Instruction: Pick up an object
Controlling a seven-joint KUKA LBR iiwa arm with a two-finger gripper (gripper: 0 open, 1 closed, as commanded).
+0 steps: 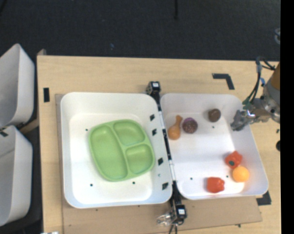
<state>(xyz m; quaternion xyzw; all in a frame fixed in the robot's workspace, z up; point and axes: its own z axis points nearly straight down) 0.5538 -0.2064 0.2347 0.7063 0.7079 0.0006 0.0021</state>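
Gripper (238,120) sits over right bin's (205,145) right wall, near upper corner; you can't tell whether fingers apart or together, nothing seen between them. Relative to right bin: brown ball (214,114) near top edge, purple round fruit (189,125) and tan drumstick-shaped toy (175,128) toward upper left, touching or nearly so. Red pepper (233,158) and orange (240,174) by right wall, red tomato-like piece (215,184) near bottom edge. Green divided plate (121,150) lies in left bin (73,179), beside right bin.
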